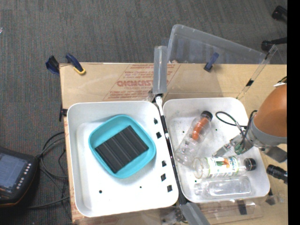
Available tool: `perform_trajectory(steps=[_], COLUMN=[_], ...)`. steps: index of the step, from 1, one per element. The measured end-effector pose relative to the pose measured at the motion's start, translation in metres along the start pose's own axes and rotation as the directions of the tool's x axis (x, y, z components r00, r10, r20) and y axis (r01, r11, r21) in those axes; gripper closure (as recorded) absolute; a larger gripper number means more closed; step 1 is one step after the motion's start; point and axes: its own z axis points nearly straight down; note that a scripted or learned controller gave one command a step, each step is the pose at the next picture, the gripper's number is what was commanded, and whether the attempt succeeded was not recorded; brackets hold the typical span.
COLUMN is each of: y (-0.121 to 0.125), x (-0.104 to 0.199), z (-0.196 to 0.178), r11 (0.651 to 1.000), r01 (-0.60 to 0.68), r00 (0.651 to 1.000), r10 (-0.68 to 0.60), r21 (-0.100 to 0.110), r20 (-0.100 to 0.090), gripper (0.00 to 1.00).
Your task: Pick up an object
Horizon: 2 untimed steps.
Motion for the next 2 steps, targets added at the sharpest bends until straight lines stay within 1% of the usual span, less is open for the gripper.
perform_trajectory(steps=[1,2], y=[0.076,0.097], x=[0.031,-0.016], z=[0.022,0.025], r11=[0.949,0.957], r01=[-0.307,-0.282], r00=[0.950,0.958], r10=[0.309,0.285], r21=[0.073,0.071], r20=[-0.029,-0.029], gripper=[0.00,0.00])
